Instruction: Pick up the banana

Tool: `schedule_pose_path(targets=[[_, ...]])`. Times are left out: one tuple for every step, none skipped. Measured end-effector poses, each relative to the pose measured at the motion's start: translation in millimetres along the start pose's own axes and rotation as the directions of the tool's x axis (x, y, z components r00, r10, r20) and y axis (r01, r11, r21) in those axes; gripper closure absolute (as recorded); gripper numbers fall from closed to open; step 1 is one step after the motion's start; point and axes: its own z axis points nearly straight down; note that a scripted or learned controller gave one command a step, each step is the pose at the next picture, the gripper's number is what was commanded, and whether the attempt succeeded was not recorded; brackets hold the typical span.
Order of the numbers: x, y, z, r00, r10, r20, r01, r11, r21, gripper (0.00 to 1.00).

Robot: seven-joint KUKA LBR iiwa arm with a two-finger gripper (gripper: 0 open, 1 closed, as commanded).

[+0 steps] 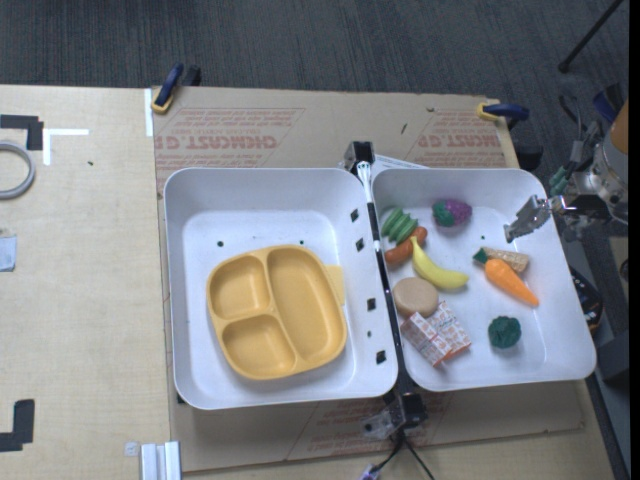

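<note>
- Across the desk [80, 268], seen from above, two shallow white bins sit side by side on a sheet of cardboard [230, 133].
- Left bin [190, 218]: holds a yellow divided plate [277, 311] with three compartments, lying flat near the bin's middle.
- Right bin [560, 358]: holds the banana [438, 271], which lies on the bin floor towards the left half, curved, just beside a round tan bun [415, 296] and close below a green vegetable [398, 225] and a red sausage-like piece [403, 251].
- Further contents of the right bin: a purple bunch of grapes [452, 212] near the far wall, a carrot [510, 280] right of the banana, a green broccoli piece [505, 332] near the front, and a red-and-white packet [436, 336] just below the bun.
- Pincer [524, 222]: positioned over the right side of the right bin, above the carrot and well apart from the banana. Whether its fingers are spread or pressed together cannot be told from this view.
</note>
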Motion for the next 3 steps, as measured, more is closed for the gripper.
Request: schedule_pose_path(targets=[[55.7, 59.5, 53.9, 0.992, -0.127, 0.001, 0.127, 0.992, -0.001, 0.00], [76.8, 58.7, 151.8, 0.940, -0.341, 0.000, 0.341, 0.940, 0.000, 0.00], [76.4, 59.1, 141.8, 0.941, -0.340, 0.001, 0.340, 0.941, -0.002, 1.00]])
